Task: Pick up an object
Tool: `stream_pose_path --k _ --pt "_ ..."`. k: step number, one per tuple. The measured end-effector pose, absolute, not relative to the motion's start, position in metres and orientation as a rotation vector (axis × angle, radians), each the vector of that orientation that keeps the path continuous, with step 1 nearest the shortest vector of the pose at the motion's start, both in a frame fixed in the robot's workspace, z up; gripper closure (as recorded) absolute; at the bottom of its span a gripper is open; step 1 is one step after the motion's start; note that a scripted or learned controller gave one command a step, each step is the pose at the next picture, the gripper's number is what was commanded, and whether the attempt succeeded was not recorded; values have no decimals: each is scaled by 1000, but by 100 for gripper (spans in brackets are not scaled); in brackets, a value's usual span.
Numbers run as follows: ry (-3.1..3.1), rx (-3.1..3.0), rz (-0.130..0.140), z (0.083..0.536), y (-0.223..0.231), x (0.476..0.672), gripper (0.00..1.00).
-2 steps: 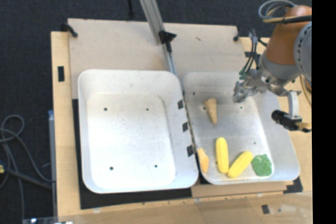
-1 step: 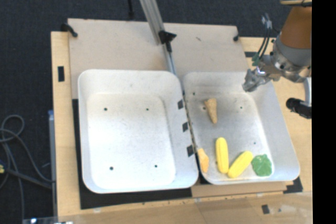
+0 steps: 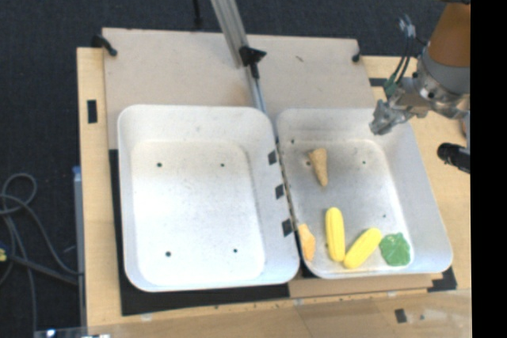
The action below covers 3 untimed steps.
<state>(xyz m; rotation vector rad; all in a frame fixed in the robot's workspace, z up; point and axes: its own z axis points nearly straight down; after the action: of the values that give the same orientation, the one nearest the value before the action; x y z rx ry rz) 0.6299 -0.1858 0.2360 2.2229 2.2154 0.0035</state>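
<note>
Camera view, from my remote seat: I see the arm (image 3: 447, 43) coming in at the upper right, its orange band above the wrist. The gripper (image 3: 386, 121) hangs over the far right corner of the right bin (image 3: 424, 194), near the rim. I cannot tell its state from here; the tip is small and blurred. I see nothing held in it.

In the right bin I count five things. A tan cone-shaped piece (image 3: 318, 166) lies toward the far middle, well apart from the gripper. Along the near edge: a small orange piece (image 3: 306, 241) against the left wall, a yellow banana-like piece (image 3: 335, 233), a second yellow piece (image 3: 362, 247) just beside it, and a green lump (image 3: 394, 249).

The left bin (image 3: 198, 194) sits beside it, touching along the middle.
</note>
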Motion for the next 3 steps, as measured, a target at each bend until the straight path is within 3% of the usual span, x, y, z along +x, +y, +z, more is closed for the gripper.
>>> stream_pose_path --k 3 --pt "2229 2212 5 253 -33 649 100"
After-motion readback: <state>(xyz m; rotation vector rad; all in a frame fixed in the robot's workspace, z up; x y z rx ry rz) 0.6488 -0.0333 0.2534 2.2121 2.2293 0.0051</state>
